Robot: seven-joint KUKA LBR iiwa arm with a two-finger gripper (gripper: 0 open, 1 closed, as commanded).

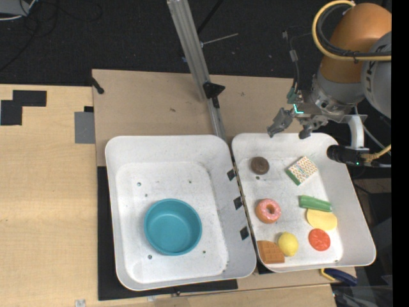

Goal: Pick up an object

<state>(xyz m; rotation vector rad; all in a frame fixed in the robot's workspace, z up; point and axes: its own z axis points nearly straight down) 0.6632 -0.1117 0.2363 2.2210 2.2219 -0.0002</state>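
Approach step. Two-finger grey gripper [291, 125] spread open, nothing held, above far rim of right white bin [358, 200]. Nearest target: round brown disc [259, 165] below. Next: descend, close.

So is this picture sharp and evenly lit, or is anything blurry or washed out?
Camera view: mostly sharp, toys crisp; the right bin and left bin glare bright white, the teal bowl casts a soft shadow, the background is dark, and the gripper looks slightly soft.
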